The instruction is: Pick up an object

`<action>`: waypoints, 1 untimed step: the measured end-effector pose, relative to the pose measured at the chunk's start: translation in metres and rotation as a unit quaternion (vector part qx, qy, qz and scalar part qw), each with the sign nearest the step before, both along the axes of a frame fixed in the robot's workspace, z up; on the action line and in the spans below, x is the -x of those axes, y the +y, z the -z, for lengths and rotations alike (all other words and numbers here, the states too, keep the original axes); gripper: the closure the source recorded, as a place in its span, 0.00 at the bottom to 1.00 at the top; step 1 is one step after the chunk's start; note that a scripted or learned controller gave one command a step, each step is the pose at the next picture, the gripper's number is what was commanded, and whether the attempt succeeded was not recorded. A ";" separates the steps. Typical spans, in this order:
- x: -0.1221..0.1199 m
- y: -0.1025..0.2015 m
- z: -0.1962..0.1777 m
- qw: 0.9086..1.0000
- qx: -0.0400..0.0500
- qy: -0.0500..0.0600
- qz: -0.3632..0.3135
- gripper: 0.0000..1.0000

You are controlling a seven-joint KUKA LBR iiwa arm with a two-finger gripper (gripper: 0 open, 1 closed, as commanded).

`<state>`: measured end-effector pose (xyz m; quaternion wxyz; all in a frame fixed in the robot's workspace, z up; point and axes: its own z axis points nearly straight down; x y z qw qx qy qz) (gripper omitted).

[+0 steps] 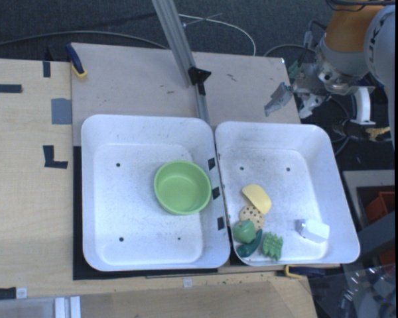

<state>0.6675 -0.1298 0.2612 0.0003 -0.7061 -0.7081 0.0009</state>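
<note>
Nothing's picked up yet: the hand (288, 105) hangs spread and bare, above the right bin's (331, 164) far rim.

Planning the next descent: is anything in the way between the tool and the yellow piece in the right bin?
Nothing visible blocks it. The tool hangs above the bench beyond the right bin's far rim, and bare bin floor lies between that rim and the yellow piece. A speckled cookie touches its near side.
</note>
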 end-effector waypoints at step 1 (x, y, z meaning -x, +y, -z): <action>0.000 0.000 0.000 1.000 0.000 0.000 0.000 0.00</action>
